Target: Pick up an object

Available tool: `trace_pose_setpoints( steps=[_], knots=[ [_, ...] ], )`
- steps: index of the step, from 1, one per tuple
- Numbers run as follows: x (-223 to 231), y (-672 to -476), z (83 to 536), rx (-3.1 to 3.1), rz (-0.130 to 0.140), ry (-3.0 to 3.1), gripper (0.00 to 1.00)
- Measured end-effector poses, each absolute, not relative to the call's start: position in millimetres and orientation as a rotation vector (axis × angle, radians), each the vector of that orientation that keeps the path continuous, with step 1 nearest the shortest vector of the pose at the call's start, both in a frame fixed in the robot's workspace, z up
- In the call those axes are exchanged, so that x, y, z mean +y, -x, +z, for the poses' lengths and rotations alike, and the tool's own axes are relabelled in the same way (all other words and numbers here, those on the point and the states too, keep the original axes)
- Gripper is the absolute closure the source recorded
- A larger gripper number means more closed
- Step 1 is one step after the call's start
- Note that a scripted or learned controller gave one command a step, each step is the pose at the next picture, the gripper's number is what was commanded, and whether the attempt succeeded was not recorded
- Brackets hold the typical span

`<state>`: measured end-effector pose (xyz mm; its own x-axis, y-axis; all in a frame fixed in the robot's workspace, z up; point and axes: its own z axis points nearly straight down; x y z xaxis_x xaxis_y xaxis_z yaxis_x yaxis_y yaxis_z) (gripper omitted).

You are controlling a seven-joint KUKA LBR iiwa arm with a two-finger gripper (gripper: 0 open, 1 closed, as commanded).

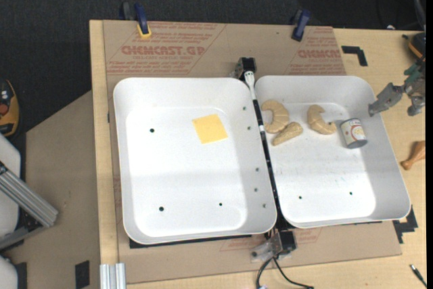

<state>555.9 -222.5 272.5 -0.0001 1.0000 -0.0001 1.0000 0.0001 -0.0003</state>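
1. The grey metal pincer (385, 99) sits at the right bin's (379, 206) far right rim; whether released or clenched, I cannot tell.
2. In that shallow white bin: three tan curved pastry-like pieces (276, 115) and, just beside one, a small silver can (352, 132).
3. A flat yellow square (210, 128) lies in the left bin (135, 166).

The gripper (385, 99) is at the right edge of the camera view, over the upper right corner of the right bin (379, 176). Its grey metal tip points left and slightly downward, toward the bin interior. The tip lies above the bin's rim near that corner. The parts behind the tip extend rightward and are cut off by the right edge. Nothing is visible between the fingers.
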Motion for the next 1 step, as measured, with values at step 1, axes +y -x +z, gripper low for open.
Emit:
trace_pose_setpoints(
  steps=[1],
  knots=[
    [-220.0,-557.0,95.4,-2.223,-0.005,2.215,0.00]
  ],
)
